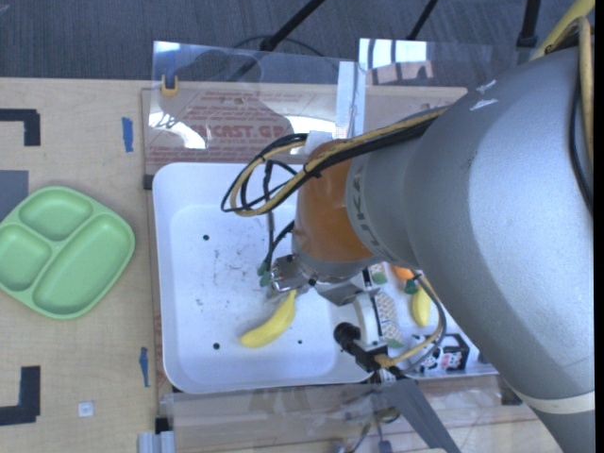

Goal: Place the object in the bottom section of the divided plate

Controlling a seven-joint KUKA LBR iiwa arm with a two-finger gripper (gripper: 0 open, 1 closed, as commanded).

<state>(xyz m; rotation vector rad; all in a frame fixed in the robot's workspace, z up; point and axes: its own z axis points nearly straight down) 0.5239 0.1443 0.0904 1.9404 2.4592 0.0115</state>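
Observation:
A yellow toy banana (268, 323) lies in the left white bin (193, 253), near its lower middle. My gripper (281, 281) reaches down at the banana's upper right end, under the orange band of the arm (330, 220). The green divided plate (62, 250) rests on the wooden bench to the left of the bin; its long section lies at the lower right, two smaller ones at the upper left, and nothing is in it.
The big grey arm (510, 215) covers most of the right bin. A second yellow piece (421, 308), an orange bit (404, 274) and printed cards (385, 317) show beneath it. Clear plastic walls (255, 92) stand behind the bins. Black cables (260, 173) loop off the wrist.

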